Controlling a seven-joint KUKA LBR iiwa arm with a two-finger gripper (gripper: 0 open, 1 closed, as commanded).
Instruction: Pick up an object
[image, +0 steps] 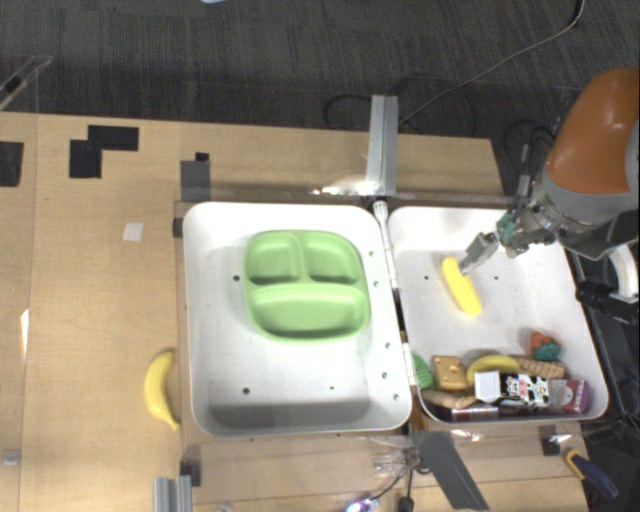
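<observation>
Camera view, left to right. On the bare wooden tabletop (90, 330), outside the bins, a yellow banana (160, 388) lies just beside the left bin's lower left corner.

Left bin (215, 390): white, shallow. One item in it, a green divided plate (303, 283), flat, sitting in the upper middle of the bin. Two small compartments along its far side, one large compartment on the near side. Nothing visible in the compartments.

Right bin (520, 300): white, edge to edge with the left bin. A small yellow object (461, 286), banana-like, lies alone on the bin floor in the upper middle, tilted. Along the near wall sits a crowded row: a green piece (424, 374) at the left corner, a tan cracker-like block (450, 373), a second yellow banana shape (494, 363), a small printed black-and-white box (523, 388), a red and teal item (544, 347) at the right. Items touch or overlap; finer detail is too small to tell.

Claw (476, 251): hangs over the right bin's upper part, arm (590, 160) coming from the right. Tip sits just above and right of the lone yellow object, very near its upper end. Cannot tell whether the claw is spread or closed, or whether it touches the object.
</observation>
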